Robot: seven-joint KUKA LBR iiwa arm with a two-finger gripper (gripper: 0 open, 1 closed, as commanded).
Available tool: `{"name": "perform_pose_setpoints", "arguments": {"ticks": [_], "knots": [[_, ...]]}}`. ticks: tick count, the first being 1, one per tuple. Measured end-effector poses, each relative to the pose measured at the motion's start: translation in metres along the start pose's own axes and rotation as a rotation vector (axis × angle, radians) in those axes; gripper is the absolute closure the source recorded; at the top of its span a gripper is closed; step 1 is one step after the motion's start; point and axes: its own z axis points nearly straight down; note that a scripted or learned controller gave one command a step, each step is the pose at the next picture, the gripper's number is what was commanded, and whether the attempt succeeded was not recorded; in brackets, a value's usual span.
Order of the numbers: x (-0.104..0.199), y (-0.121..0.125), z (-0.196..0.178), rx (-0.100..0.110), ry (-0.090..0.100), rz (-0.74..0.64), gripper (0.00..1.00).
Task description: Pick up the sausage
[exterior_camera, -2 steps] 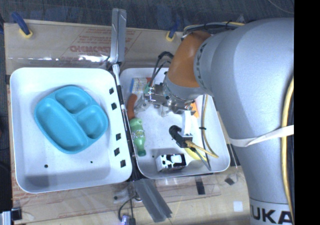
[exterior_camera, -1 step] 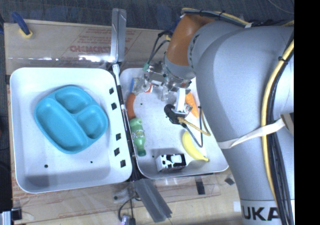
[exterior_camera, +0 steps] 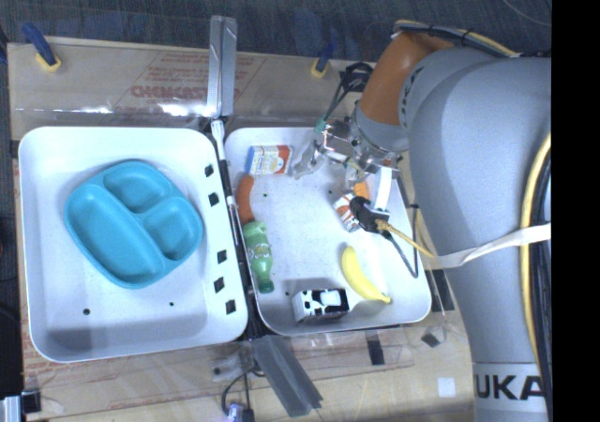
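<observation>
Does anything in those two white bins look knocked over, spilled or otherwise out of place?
Nothing looks spilled or broken. The sausage and green bottle lie pushed against the right bin's left wall, and a small carton lies on its side nearby.

Two white bins (exterior_camera: 56,336), and the left one carries a bright turquoise tray (exterior_camera: 131,221). On the right: a reddish-orange sausage (exterior_camera: 246,198), a green bottle (exterior_camera: 260,256), a yellow banana (exterior_camera: 361,277) (dark at its tip), a black-and-white box (exterior_camera: 320,303), an orange-and-white carton (exterior_camera: 268,160). Grey arm (exterior_camera: 478,176), orange band (exterior_camera: 394,78). Pale wooden tabletop (exterior_camera: 403,383).
</observation>
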Motion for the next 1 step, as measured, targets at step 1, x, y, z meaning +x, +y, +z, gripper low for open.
{"name": "perform_pose_setpoints", "arguments": {"ticks": [1], "knots": [[0.0414,-0.0066,0.0009,0.000,-0.002,0.358,0.00]]}}
